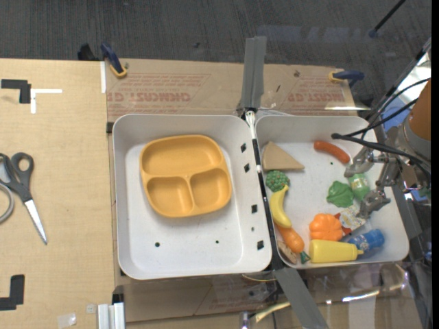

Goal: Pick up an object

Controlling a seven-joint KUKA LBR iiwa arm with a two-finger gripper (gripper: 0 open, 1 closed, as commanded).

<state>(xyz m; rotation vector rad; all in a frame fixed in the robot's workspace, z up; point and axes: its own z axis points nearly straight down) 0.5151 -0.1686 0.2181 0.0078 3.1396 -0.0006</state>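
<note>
Closing on one toy alone would have been the test of this step, since the near corner of the right bin (322,262) was crowded: a yellow corn cob (333,251) lay along the front wall, a blue toy (368,239) just beside it, an orange pumpkin-like toy (324,227) touching the cob from behind, and a carrot (291,239) near the divider. A clean pick, to my judgement, called for a straight descent onto a piece with free space on both sides, fingers astride its narrow width.

Farther in, the gripper (370,184) hung over the bin's right half, its fingers spread apart with nothing between them. Just under it sat a small pale green piece (359,183), with a green leafy toy (339,193) beside it; either seemed the likeliest target. A banana (278,208) and a broccoli floret (276,179) lay by the divider.

Farthest back were a tan wedge (280,157) and a red sausage-shaped toy (333,151), well apart from the rest.

Counted: two bins, one of each toy, ten toys I could tell apart. The left bin (185,262) held one yellow divided plate (185,175). One pair of scissors (24,190) lay on the bench at far left.
</note>
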